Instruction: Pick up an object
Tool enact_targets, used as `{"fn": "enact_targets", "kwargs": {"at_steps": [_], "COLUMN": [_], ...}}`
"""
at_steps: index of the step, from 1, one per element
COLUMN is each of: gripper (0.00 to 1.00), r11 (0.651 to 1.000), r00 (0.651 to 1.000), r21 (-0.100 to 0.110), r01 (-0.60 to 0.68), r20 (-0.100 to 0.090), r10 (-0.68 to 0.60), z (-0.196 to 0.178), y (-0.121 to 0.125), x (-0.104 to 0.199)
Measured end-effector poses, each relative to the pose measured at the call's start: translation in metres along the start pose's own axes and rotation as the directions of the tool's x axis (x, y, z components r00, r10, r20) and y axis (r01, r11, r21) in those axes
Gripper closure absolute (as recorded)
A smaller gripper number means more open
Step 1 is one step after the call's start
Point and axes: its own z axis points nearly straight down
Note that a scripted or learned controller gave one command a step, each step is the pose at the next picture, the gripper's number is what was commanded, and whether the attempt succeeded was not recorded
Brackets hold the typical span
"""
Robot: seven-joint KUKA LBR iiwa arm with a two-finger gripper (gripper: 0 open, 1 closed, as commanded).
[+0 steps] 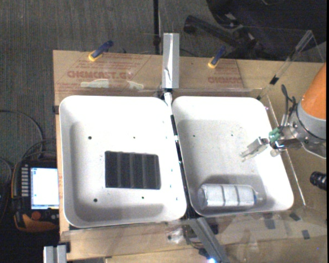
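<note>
A clear plastic bottle (230,196) lies on its side along the front wall of the right bin (219,111). A black ribbed rectangular block (131,170) lies flat in the middle of the left bin (77,119). My gripper (253,148) hangs over the right side of the right bin, pointing left, well above and behind the bottle. It touches neither object, and I see nothing held in it. The grey arm with its orange band (321,95) comes in from the right edge.
A metal post (170,67) stands behind the seam between the bins. Two clamps (100,50) hold the cardboard backing at the rear. A handheld pendant (35,188) lies off the bench at the left. Cables trail beside the wrist.
</note>
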Motion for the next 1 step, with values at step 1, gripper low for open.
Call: {"fn": "enact_targets", "kwargs": {"at_steps": [1], "gripper": [0.00], "r11": [1.000], "r00": [1.000], "r21": [0.000], "r01": [-0.018], "r20": [0.000], "r10": [0.018], "z": [-0.0009], "y": [-0.0004], "x": [-0.0010]}}
